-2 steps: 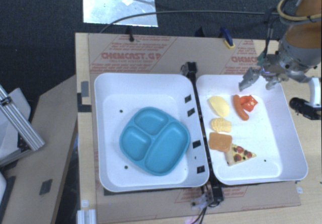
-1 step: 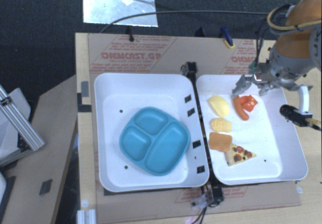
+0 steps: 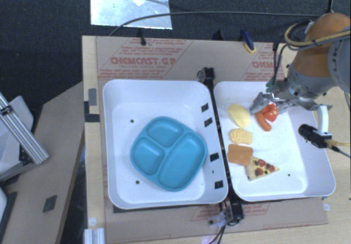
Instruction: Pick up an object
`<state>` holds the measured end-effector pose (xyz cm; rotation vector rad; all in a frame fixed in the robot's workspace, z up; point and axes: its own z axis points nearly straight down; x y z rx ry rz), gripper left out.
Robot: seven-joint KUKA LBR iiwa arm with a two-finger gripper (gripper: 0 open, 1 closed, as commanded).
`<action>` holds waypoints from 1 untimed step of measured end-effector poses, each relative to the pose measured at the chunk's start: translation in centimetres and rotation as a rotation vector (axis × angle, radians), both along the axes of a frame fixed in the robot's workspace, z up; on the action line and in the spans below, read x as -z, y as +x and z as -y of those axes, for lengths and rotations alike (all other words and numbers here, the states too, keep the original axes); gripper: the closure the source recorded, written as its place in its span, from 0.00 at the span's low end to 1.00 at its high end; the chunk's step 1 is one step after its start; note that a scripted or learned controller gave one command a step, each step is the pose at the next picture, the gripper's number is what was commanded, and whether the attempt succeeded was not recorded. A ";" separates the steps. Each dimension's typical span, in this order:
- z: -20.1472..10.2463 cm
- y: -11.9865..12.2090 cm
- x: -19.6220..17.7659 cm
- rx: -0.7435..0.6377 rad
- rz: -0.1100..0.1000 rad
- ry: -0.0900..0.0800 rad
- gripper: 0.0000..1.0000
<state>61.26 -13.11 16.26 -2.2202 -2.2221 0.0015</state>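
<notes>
The right bin [image 3: 307,182] holds several toy foods: a pale yellow oval [image 3: 239,115], a yellow ridged piece [image 3: 241,136], an orange-brown square [image 3: 239,154], a pizza slice [image 3: 261,168], an orange-red sausage shape [image 3: 264,123] and a small red piece [image 3: 270,110]. My gripper [image 3: 267,103] hangs low over the bin's back middle, directly at the red piece, whose top it covers. The sausage shape lies just in front of it. Whether the red piece is gripped or only lies beneath the gripper is unclear.
The left bin [image 3: 118,128] holds a blue divided plate [image 3: 168,152]. A black divider [image 3: 216,138] runs between the bins. A black cylindrical part [image 3: 311,135] juts over the right bin's right side. The arm [image 3: 321,56] looms over the back right corner.
</notes>
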 end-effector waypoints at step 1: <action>0.0 -1.0 5.5 0.000 -0.002 0.001 0.00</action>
